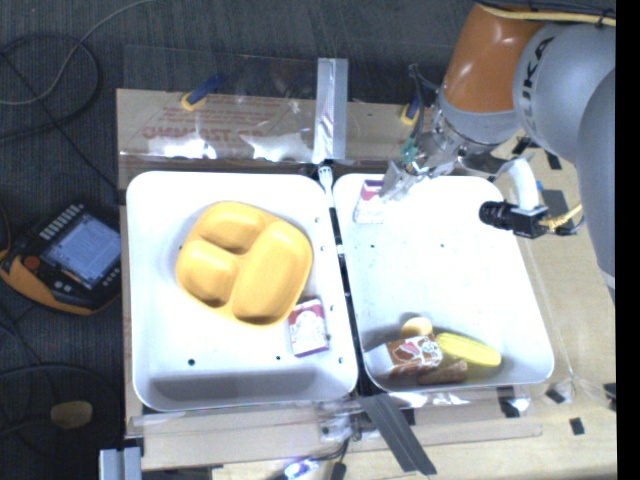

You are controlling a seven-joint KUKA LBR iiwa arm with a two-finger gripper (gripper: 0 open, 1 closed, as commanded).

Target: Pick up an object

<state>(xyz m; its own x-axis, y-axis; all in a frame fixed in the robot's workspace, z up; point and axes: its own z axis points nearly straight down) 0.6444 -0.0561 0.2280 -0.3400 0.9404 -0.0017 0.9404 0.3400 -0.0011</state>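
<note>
The arm [540,58] comes in from the upper right of the frame, orange band up top, and its pincer [392,186] is down at the upper left corner of the right bin [520,268]. Right below the fingertips sits a small white-and-pink packet [368,205], tucked against that bin's left wall. The tips look to be touching or pinching its top edge, though from here I cannot tell whether the pincer is clenched on it or just resting there.

Down at the lower edge of the same bin, a little cluster: a yellow banana-shaped toy [467,350], a brown snack wrapper [415,354] just beside it, and a small pale yellow piece [416,325] above them.

Over in the left bin [160,368], a big yellow bun-shaped object [243,261] fills the middle, with another small pink-and-white packet [308,327] touching its lower right. A handheld controller [70,256] lies off the table at far left.
</note>
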